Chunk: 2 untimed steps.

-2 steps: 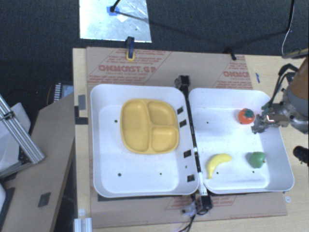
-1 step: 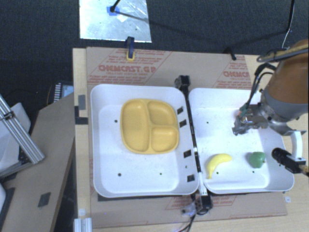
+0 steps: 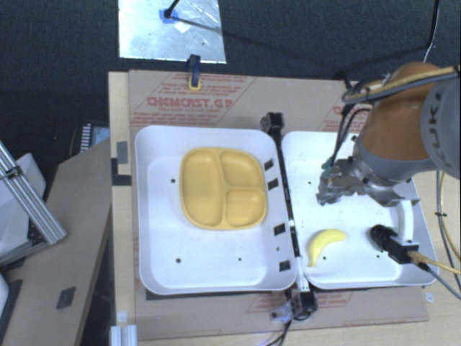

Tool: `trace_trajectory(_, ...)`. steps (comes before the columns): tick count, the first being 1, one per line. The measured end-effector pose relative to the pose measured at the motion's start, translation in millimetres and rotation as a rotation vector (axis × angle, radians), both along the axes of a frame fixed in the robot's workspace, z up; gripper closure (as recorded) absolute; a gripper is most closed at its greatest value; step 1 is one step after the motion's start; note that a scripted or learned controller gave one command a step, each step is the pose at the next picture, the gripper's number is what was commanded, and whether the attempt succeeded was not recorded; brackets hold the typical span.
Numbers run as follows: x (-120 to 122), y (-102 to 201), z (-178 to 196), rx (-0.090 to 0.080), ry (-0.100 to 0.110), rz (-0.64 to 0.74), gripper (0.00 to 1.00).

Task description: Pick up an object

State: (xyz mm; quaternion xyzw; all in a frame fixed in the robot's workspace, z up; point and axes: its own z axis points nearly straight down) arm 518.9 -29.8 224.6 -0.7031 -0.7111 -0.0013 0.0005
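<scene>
A yellow divided plate lies in the left bin, a banana in the right bin.

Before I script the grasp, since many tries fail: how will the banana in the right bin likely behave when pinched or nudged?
The banana looks like a smooth, glossy toy, so probably stiff, light and somewhat slippery. Its curved shape lying flat on the right bin suggests it may spin or slide rather than roll. The gripper sits above it in the view, apart from it.
</scene>
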Motion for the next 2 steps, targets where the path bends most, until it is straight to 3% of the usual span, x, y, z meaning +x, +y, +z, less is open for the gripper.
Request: trace_trajectory(2,-11,122,10,0.0,0.0,0.0,1.0)
